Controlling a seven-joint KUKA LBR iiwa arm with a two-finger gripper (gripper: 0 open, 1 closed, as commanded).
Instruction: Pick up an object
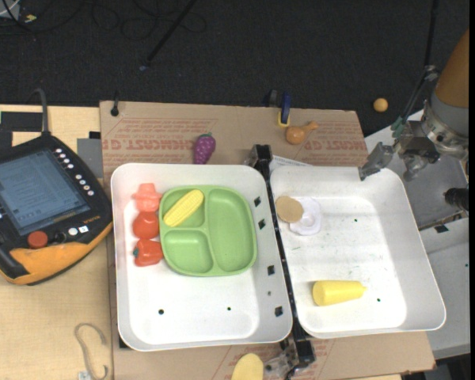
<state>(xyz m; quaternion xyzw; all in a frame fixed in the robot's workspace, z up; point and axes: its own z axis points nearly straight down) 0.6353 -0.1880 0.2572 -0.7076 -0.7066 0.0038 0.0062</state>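
Tool [396, 155] fingers spread and gripping nothing hover over the far right corner of the right bin [416, 236], likely staged for a descent, while the yellow wedge [337, 292] lies near that bin's front wall.

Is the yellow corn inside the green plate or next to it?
Inside. The yellow corn lies in the top-left compartment of the green plate, within its rim, in the left bin.
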